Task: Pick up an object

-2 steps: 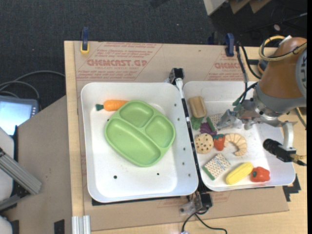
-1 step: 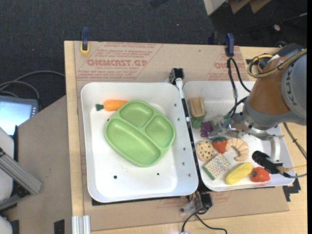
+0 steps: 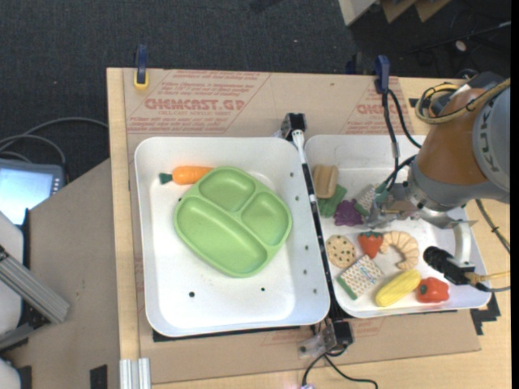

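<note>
My gripper (image 3: 379,211) is low over the middle of the right bin (image 3: 357,146), with the arm reaching in from the right. Purple grapes (image 3: 349,212) lie just left of it, beside a green leafy piece (image 3: 331,201). A red strawberry (image 3: 371,243) sits right below it, and a pale shrimp (image 3: 402,248) lies to its lower right. A tan bread slice (image 3: 325,180) stands at the bin's upper left. Along the front lie a cookie (image 3: 340,250), a checked cracker (image 3: 361,276), a yellow corn cob (image 3: 396,288) and a red pepper (image 3: 432,290).
The left bin (image 3: 162,282) holds a green divided plate (image 3: 233,221) and an orange carrot (image 3: 188,175) at its upper left. A dark divider rail (image 3: 308,193) runs between the bins. The bench (image 3: 203,100) extends behind both bins.
</note>
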Controlling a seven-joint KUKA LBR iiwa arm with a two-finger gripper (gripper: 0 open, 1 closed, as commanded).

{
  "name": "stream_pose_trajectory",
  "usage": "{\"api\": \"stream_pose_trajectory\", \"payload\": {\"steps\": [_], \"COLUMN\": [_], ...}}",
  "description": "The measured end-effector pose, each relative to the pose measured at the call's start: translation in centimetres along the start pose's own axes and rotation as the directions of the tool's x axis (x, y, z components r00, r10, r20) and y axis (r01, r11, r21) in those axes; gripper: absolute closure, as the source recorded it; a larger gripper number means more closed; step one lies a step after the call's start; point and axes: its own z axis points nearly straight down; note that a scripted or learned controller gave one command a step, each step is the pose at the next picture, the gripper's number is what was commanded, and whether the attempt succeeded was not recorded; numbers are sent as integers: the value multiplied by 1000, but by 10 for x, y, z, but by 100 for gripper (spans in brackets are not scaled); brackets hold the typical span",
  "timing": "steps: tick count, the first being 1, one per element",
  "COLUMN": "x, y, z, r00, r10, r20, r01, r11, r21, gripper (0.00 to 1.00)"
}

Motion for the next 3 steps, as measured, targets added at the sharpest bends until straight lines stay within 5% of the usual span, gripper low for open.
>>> {"api": "stream_pose_trajectory", "payload": {"steps": [1,2,3], "x": [0,9,8], "y": [0,-48,-45], "z": [1,11,0], "r00": [1000,1000,1000], "r10": [0,0,1], "r20": [0,-3,0], "r01": [0,0,-1], "r11": [1000,1000,1000], "r21": [1,8,0], "gripper": [0,0,100]}}
